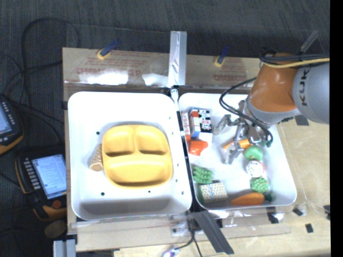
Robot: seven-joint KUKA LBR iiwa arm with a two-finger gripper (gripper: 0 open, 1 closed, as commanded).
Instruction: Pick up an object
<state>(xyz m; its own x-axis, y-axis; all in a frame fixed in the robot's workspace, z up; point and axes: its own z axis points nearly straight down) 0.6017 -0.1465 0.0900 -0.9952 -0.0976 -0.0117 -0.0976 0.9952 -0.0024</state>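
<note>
Reaching in from the right, the grey arm with its orange band hangs over the upper right part of the right bin. Its hand sits low among the toys, with metal fingers spread apart; a small orange piece lies between them, though whether they press on it cannot be told.

Room in this bin is tight. Along the left wall stand a printed box and a red-orange block, with a green knobbly toy and a checked block below them. Down the right side run a green ball, a white round toy, a second green knobbly piece and a carrot lying flat near the front wall. The bare white floor in the middle of the bin, just below the hand, gives the only open patch.

The left bin has more free space around its rim: a yellow divided tray fills its centre, and a tan cone rests touching the tray's left edge. A metal divider rises at the back between the bins, on the brown surface.
</note>
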